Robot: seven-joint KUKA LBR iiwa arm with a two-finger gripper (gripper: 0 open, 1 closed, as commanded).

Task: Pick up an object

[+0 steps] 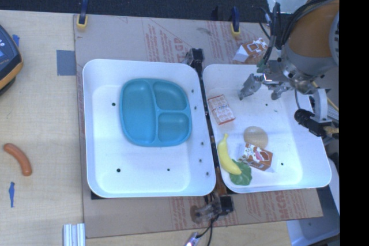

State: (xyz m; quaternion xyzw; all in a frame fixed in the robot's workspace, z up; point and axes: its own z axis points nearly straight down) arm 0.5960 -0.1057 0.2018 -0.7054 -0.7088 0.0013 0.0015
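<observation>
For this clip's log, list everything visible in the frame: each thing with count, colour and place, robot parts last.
bin: 2, white, side by side on the bench
divided plate: 1, light blue, in the left bin
small packet: 1, red and white, right bin near its left wall
banana: 1, yellow, right bin, front left
green item: 1, green, right bin beside the banana's end
round item: 1, beige, right bin, middle
wrapper: 1, red and white, right bin just in front of the round item
sausage: 1, orange-red, on the bench left of the bins
clamp: 2, blue and yellow, back edge of the board
arm: 1, grey and orange, from the right
tool: 1, grey, over the right bin's back part
</observation>
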